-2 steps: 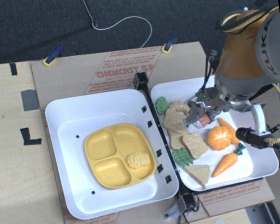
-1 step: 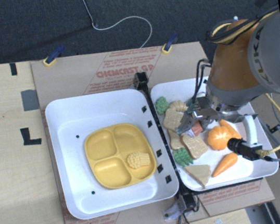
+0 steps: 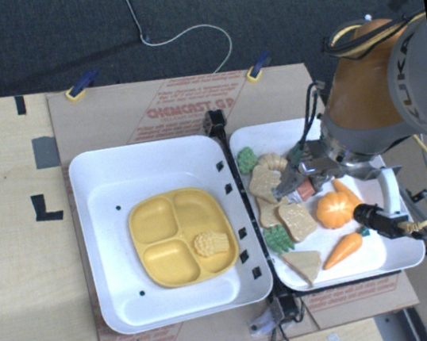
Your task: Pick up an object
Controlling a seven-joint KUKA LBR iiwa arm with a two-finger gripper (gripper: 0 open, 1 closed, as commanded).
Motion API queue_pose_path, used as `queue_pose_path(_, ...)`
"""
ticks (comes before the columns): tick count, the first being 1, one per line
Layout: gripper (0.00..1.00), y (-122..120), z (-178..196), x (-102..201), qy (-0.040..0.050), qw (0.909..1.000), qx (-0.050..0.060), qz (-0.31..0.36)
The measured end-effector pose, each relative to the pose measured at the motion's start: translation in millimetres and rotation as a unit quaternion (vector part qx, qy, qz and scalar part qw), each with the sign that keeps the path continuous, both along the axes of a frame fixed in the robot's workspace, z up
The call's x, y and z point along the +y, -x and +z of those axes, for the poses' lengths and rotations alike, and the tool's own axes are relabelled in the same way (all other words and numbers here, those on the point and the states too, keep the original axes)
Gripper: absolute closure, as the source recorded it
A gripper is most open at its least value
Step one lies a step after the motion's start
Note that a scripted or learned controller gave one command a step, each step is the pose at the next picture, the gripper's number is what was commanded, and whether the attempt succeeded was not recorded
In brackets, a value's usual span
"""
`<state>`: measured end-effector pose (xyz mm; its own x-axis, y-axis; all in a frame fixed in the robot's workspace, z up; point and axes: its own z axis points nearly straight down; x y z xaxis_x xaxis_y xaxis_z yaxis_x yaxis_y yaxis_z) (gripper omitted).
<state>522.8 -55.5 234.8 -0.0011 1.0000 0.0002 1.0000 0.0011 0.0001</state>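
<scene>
Beneath my hand [image 3: 299, 178], grip state unclear, crowded tan plastic bread slices [image 3: 295, 221] could slip or jam.

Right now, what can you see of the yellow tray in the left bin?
The yellow tray is a glossy, plastic-looking plate with rounded corners, split by raised ridges into four compartments. It lies flat on the floor of the left bin, turned slightly askew to the walls and apart from them. A pale yellow corn piece rests in its lower right compartment.
</scene>
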Motion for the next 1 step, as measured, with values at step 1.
queue_pose_path(1,1.00,-4.9,-4.8,-2.8,0.0001,1.0000,0.001,0.000)
